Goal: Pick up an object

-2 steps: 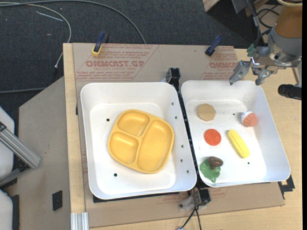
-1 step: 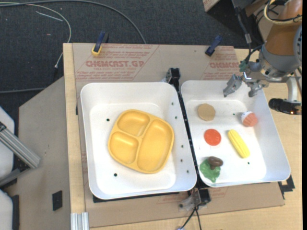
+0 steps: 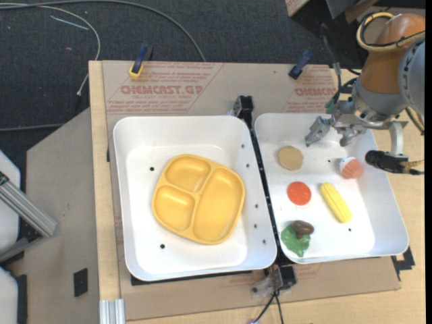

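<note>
Bins: two white bins; left bin (image 3: 135, 248), right bin (image 3: 385, 235), side by side.
Plate: one yellow divided plate (image 3: 199, 198), in the left bin.
Arm: one grey arm (image 3: 388, 73), orange band above the wrist, reaching in from the right, over the right bin's far edge.
Gripper: one gripper (image 3: 332, 133), fingers spread, nothing between them, above the bin floor.
Small objects: five, all in the right bin: yellow corn (image 3: 335, 202), green leafy piece (image 3: 295, 238) with a brown bit on top, tan disc (image 3: 291, 158) just below the gripper, red round piece (image 3: 299, 193), pink-and-white piece (image 3: 350, 168).
</note>
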Controlling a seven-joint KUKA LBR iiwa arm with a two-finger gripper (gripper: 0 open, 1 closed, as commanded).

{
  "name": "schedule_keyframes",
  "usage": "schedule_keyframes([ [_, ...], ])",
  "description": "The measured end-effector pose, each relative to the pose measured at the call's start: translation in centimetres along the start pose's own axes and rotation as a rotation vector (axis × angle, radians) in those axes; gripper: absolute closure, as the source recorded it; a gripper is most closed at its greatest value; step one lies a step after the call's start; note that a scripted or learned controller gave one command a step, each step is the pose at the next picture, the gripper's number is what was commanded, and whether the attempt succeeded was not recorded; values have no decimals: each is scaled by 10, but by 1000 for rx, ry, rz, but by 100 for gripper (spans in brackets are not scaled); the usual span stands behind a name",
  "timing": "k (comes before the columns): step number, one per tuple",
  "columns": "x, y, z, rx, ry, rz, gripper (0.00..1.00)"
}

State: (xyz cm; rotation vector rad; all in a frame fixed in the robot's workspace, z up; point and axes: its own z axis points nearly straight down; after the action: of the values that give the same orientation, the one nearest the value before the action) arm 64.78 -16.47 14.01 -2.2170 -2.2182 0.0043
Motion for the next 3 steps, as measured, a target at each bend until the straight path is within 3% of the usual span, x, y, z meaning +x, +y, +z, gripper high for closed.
schedule_keyframes([
  [1,0,1,50,-7,-1,1,0],
  [2,0,2,36,-10,-3,-1,100],
  [3,-3,5,-9,-12,-3,0,100],
])
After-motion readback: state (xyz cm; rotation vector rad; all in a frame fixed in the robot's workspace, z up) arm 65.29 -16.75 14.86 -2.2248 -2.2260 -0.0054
